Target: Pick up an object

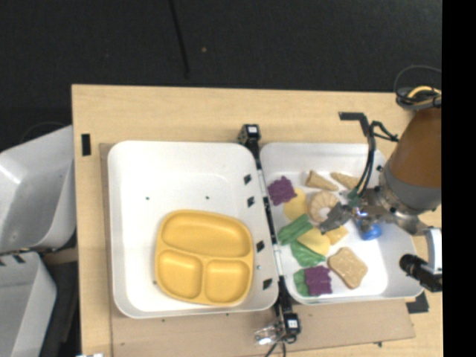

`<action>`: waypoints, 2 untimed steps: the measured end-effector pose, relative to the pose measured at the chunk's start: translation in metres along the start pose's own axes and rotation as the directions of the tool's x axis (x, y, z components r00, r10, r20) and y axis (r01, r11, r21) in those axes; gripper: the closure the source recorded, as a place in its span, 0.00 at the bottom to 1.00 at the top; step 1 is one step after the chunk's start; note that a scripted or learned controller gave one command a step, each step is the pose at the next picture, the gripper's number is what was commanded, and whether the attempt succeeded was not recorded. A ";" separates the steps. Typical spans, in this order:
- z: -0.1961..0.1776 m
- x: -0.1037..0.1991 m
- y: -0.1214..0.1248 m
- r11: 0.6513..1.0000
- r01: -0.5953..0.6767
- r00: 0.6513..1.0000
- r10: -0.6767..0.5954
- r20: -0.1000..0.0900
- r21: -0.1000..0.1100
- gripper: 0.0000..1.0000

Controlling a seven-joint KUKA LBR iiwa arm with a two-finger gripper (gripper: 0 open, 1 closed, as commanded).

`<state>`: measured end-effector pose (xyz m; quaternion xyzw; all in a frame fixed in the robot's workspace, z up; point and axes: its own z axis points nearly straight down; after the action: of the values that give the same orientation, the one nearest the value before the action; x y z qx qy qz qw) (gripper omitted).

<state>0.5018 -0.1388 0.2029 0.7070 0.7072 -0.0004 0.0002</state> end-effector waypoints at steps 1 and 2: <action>0.107 0.040 -0.014 1.000 0.003 1.000 -0.003 -0.001 0.005 0.00; 0.103 0.016 -0.012 1.000 -0.002 1.000 0.002 0.000 0.000 0.00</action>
<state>0.4892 -0.1227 0.1001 0.7075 0.7067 -0.0003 0.0001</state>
